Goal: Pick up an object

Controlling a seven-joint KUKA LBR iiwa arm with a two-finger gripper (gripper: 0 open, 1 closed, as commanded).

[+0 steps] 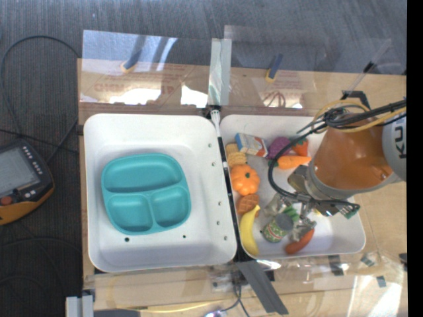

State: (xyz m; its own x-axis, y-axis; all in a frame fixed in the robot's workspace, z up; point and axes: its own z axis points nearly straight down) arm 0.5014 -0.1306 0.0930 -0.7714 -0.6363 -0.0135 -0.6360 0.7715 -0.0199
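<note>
Nothing's picked yet as far as you can see: the can [276, 228] lies in the right bin [344, 240], near side, beside the banana [248, 231]. Your gripper [293, 211] is down right over it, but I can't tell its grip. The lift is all left.

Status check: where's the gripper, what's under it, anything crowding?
Gripper low in right bin, over the green can. Nothing seen held. Banana and red pepper crowd close.

two white bins [158, 127], one teal tray [145, 191], one banana [248, 233], one small pumpkin [244, 179]
</note>
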